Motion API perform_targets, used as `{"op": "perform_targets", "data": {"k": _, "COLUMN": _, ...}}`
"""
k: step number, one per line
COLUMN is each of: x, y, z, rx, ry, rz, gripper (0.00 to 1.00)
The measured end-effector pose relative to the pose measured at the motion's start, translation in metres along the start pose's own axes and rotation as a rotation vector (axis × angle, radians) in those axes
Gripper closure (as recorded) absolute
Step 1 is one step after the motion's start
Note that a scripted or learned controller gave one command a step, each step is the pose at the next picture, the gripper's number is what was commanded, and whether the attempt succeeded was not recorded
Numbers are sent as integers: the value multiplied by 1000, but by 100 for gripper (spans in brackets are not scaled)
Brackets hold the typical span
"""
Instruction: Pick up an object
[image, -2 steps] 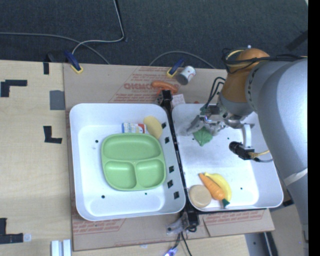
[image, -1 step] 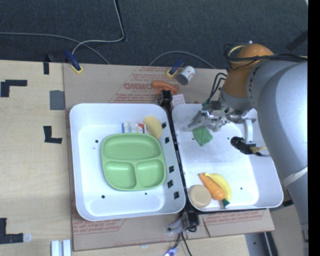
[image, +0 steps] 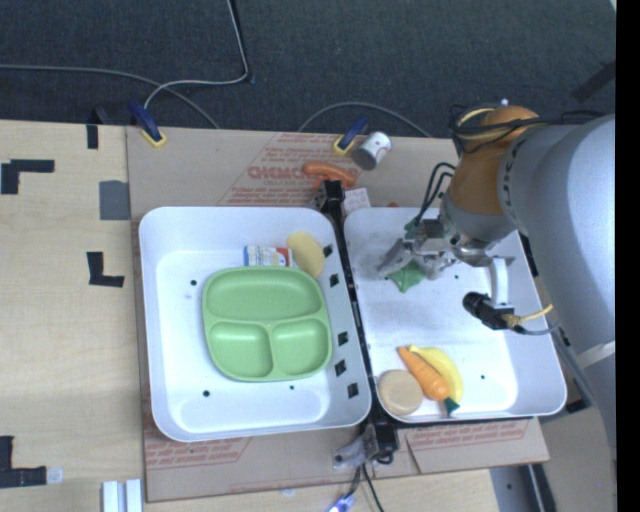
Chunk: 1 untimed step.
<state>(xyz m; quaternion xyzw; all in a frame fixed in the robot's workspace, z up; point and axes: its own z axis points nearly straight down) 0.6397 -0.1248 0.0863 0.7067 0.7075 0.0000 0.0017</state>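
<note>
Two white bins; in the right bin (image: 520, 395), upper centre-right of frame, the gripper (image: 405, 262) touches a green object (image: 406, 280), grip unclear.

A: What lies under the bins?

B: A sheet of brown cardboard (image: 280, 180) with red print, laid on a pale wooden bench (image: 60, 330).

A: Anything on the wood?

B: Dark tape marks (image: 98, 270) at the left, some L-shaped, and a grey patch (image: 115, 198).

A: And beyond the bench?

B: Dark carpet (image: 400, 50) along the top, with a thin pale cable (image: 235, 40) looping over it.

A: How is the cardboard held?

B: Two blue and yellow clamps (image: 148, 124) at its far edge, the second (image: 351, 137) near the middle.

A: The light?

B: Even, soft shadows.
</note>
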Motion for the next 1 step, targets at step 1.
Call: {"op": "perform_targets", "data": {"k": 1, "x": 0, "y": 0, "z": -10, "rx": 0, "ry": -1, "rz": -1, "gripper": 100}}
